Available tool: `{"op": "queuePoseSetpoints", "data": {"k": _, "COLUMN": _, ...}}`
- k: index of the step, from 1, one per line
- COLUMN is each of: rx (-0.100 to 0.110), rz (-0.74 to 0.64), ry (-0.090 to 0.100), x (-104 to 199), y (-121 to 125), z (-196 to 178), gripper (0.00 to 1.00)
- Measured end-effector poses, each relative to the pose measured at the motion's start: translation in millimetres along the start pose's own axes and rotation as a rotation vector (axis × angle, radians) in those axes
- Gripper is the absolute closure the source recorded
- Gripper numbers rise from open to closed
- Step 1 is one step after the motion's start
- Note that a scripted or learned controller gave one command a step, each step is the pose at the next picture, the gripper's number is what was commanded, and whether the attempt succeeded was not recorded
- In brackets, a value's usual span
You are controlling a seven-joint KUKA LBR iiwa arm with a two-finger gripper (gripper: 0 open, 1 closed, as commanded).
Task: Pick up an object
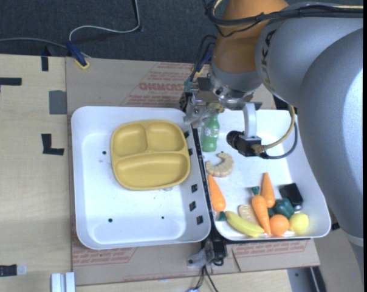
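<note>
light: bright, even | shadows: soft | focus: slightly soft | glare: mild

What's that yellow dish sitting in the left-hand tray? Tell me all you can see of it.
The yellow plate is a divided dish, matte like plastic, with rounded corners and raised ridges splitting it into three wells: two smaller ones at the far side, one wide one nearer the camera. It lies flat and right side up on the floor of the left white bin, toward its far right part, slightly turned. Its wells look bare, and nothing seems to touch it but the bin.

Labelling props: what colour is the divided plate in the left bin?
Mustard yellow, the whole plate; it shows best in the camera view.
</note>
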State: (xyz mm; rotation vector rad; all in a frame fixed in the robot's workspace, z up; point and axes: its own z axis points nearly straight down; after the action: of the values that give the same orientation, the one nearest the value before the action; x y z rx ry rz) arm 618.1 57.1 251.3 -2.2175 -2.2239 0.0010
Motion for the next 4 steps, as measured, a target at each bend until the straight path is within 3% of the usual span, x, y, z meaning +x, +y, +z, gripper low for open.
{"op": "queuePoseSetpoints", "data": {"k": 1, "rx": 0.0, "rz": 0.002, "ry": -0.002, "x": -39.2, "y": 16.6, "z": 3.6, "gripper": 1.0}}
{"op": "queuePoseSetpoints", "data": {"k": 2, "rx": 0.0, "rz": 0.001, "ry": -0.001, "x": -8.7, "y": 49.9, "z": -3.5, "gripper": 1.0}}
{"op": "queuePoseSetpoints", "data": {"k": 4, "rx": 0.0, "rz": 0.001, "ry": -0.001, "x": 70.7, "y": 50.1, "z": 0.1, "gripper": 1.0}}
